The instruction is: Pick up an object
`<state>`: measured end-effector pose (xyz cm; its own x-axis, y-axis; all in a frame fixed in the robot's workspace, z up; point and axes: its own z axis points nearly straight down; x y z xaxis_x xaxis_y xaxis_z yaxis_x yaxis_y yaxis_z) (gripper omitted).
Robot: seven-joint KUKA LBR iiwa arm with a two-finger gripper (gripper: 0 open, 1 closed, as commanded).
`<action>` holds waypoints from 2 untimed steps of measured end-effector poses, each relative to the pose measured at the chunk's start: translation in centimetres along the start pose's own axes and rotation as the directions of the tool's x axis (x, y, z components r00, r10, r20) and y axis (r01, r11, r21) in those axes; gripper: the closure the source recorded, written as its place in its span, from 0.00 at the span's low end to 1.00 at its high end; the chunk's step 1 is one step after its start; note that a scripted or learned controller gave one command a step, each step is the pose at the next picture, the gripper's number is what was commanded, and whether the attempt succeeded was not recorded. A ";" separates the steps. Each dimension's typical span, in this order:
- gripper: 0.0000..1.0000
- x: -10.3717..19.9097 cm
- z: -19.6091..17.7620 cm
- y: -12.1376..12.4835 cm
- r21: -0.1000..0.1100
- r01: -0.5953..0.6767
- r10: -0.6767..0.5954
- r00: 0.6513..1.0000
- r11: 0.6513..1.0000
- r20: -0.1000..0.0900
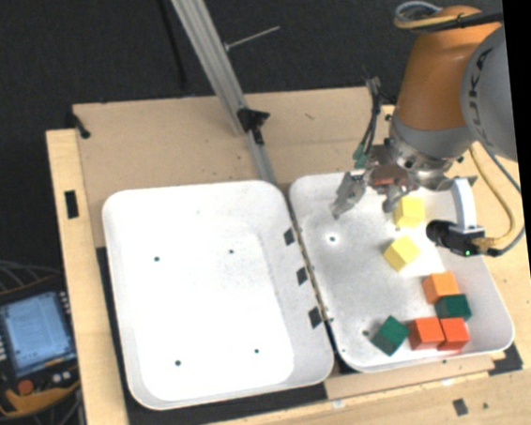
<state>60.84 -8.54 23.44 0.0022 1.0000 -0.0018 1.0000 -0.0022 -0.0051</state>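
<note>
Blocks crowd the right shallow white plastic bin (356,358): two yellow cubes (409,211) and (401,253) near its upper middle, and along the lower right edge orange cubes (440,286), (426,331), (455,332) and green cubes (454,307), (389,334). The hand (368,187) hangs over that bin's upper part, fingers spread apart and holding nothing, just left of the upper yellow cube. Open floor lies along the bin's left side, and the left white bin (121,269) sits touching beside it on the table (164,142).

A light brown wooden bench (174,146) sits on a dark, almost black floor (60,49). A grey metal pole (217,61) slants up from the back of the bench. On the left, a small screen (35,330) glows blue, with grey cables (7,267) beside it.
</note>
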 end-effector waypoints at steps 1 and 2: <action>0.00 -0.5 6.3 -0.1 0.001 0.000 0.000 1.000 1.000 0.000; 0.00 -0.8 10.6 0.2 -0.002 -0.001 0.001 1.000 1.000 0.001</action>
<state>61.01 -9.33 12.87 0.0034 1.0000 -0.0025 1.0000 -0.0035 -0.0034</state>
